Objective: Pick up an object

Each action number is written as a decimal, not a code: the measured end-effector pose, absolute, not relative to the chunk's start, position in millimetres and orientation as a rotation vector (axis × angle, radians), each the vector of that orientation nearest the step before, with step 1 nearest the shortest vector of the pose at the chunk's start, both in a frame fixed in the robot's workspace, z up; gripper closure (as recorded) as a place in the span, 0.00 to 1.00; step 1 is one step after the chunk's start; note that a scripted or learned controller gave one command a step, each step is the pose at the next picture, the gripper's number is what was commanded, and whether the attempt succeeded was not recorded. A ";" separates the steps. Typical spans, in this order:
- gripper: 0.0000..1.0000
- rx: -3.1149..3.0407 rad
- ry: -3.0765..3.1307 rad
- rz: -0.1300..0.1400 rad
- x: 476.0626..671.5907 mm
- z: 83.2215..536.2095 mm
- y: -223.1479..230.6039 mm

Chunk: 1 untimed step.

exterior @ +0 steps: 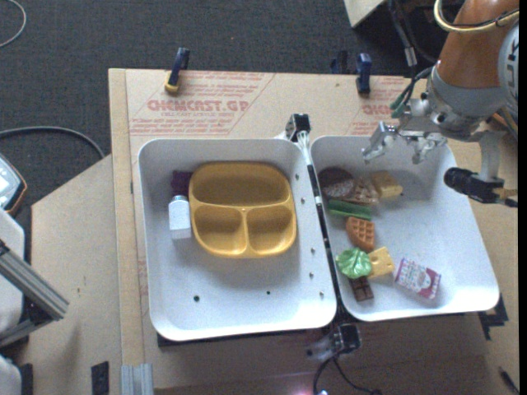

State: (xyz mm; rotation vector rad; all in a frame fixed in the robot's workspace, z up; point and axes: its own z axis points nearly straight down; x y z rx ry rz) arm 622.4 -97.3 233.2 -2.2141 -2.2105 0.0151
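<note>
My gripper (401,148) hangs over the back of the right bin (461,245), its two fingers spread apart and open with nothing between them. Just below and left of it lie a small yellow block (386,186) and a brown cookie-like piece (339,185). Further forward in that bin are a green bean pod (349,211), an orange waffle (361,232), a green leafy piece (354,262), a yellow cheese wedge (381,262), a brown chocolate bar (362,289) and a pink-and-white carton (417,278).
The left bin (165,286) holds a yellow divided plate (243,208), a small white bottle (179,217) and a purple item (180,179) behind it. A ridge (317,212) separates the bins. Clamps (176,71) sit on the board behind.
</note>
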 end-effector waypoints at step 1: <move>0.00 -2.220 -2.221 0.001 624.8 241.7 -97.2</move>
